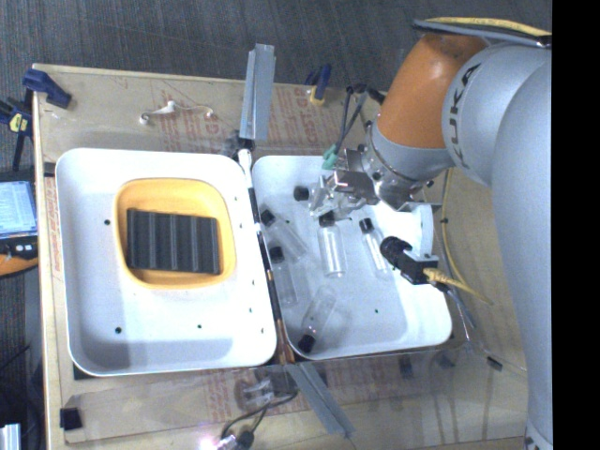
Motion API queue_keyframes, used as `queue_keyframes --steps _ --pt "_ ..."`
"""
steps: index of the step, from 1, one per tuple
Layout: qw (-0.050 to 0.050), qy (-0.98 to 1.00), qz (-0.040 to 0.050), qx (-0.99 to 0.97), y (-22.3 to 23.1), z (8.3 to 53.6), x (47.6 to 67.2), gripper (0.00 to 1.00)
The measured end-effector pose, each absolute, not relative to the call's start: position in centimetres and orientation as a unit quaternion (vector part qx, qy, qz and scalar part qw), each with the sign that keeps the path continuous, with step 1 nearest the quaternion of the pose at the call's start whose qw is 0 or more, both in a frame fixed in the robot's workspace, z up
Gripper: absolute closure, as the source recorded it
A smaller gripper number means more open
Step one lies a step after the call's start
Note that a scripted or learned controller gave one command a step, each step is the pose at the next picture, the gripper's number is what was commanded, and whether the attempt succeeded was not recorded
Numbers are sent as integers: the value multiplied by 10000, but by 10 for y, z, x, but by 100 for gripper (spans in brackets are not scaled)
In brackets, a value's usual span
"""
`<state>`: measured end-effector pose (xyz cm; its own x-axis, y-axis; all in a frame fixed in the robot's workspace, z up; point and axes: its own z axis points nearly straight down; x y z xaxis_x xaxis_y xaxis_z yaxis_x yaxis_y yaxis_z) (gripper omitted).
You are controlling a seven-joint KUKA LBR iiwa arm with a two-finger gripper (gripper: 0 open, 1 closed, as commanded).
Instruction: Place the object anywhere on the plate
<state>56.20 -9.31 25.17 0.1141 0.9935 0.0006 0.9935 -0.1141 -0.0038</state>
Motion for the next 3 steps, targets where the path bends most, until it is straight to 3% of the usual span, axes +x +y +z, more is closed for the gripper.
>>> queue_keyframes --steps 1,2,3 --pt "28 -7111 18 -7031 -44 190 600 100" --pt "31 -7701 23 -6380 -11 190 593 100" --pt "29 -7699 23 -6381 -11 190 593 0"
